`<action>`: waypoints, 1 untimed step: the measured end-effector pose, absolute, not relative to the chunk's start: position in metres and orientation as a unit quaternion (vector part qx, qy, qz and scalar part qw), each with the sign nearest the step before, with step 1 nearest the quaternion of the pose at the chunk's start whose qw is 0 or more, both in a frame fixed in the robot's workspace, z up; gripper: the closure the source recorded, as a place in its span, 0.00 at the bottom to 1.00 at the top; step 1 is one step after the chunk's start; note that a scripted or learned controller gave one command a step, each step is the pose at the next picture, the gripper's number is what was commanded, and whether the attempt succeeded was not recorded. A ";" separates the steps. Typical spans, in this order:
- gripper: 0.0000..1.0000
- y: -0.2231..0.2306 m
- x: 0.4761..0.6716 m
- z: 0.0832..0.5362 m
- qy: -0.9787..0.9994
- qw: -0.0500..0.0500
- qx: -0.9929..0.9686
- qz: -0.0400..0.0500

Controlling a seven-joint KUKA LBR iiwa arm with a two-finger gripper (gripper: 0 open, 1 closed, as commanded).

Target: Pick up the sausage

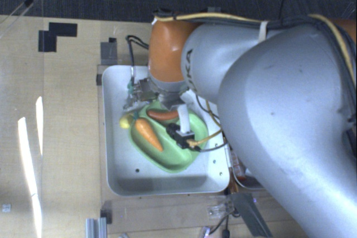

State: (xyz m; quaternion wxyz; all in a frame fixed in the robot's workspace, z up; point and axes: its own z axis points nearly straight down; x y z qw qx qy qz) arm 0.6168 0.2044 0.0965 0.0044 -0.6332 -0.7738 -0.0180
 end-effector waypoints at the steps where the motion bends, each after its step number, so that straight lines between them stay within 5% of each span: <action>1: 0.00 0.225 0.653 0.092 -0.807 0.000 -0.590 -0.003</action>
